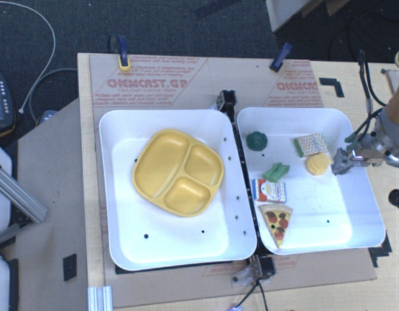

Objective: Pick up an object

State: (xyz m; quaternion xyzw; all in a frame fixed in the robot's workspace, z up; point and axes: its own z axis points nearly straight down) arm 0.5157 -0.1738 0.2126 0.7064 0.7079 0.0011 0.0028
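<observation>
Robot gripper (342, 161) reaching over the right white bin (355, 235) from the right, just beside a yellow toy (318, 164).

Two shallow white bins are sitting side by side on a bench. The left bin (122, 238) is holding a yellow divided plate (178, 172), lying flat near its middle. The right bin is holding several small items: a dark green round piece (256, 140) near the top left, a speckled square packet (311, 144) to its right, the yellow toy just below that packet, a green piece (275, 172), a small red and white carton (269, 190), and a pizza slice toy (276, 223) near the front edge. The gripper is hovering at the yellow toy's right side; whether it is spread or closed is too blurred to tell, and nothing is visibly held.
</observation>
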